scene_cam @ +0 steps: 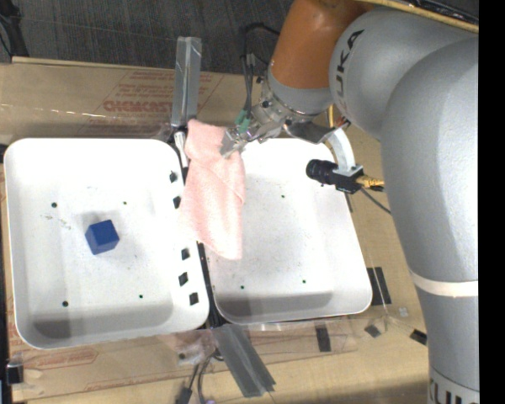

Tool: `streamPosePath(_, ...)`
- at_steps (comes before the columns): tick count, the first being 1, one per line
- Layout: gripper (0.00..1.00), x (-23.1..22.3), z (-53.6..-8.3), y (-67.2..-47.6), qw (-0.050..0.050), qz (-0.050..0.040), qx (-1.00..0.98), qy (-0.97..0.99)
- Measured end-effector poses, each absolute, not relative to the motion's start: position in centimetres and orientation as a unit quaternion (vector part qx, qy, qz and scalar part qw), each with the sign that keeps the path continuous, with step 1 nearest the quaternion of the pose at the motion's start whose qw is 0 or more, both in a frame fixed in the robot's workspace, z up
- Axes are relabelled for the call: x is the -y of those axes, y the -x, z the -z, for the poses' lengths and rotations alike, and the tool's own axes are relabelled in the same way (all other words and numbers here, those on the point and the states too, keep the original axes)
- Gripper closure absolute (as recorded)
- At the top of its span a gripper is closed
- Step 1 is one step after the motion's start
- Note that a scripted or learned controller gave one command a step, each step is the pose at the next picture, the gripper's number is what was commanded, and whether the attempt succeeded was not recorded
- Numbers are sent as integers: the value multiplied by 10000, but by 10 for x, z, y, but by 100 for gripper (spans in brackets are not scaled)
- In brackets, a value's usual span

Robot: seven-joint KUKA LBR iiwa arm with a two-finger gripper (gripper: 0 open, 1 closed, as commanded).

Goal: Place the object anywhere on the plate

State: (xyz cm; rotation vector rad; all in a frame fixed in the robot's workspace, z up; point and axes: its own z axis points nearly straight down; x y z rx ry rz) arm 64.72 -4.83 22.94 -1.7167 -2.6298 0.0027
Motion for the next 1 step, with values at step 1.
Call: streamPosePath(1, 100, 47, -231, -648, -1, -7, 8388, 5444)
